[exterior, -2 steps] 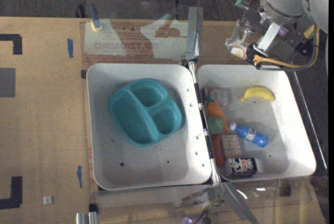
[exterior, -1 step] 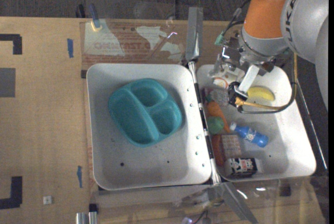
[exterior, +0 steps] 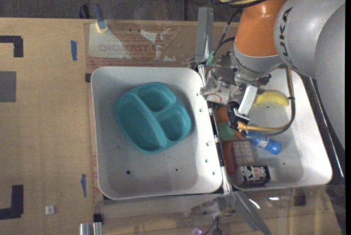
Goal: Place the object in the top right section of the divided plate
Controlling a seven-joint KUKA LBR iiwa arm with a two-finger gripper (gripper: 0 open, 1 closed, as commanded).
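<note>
- Left bin (exterior: 104,135): you have the teal plate (exterior: 153,117) near its middle, clear of every wall, with most open floor below it.
- Right bin (exterior: 313,158): banana (exterior: 272,98) at top, bottle (exterior: 266,144) mid, carton (exterior: 253,174) at the bottom rim. Clutter lies along the left wall and the right half is open. You cannot tell which one is the object to place.
- Arm (exterior: 263,26): it enters from the right, wrist down over that left wall.
- Hand (exterior: 224,98): it sits just beside the rim between the bins. You cannot tell if it is apart or together.
</note>
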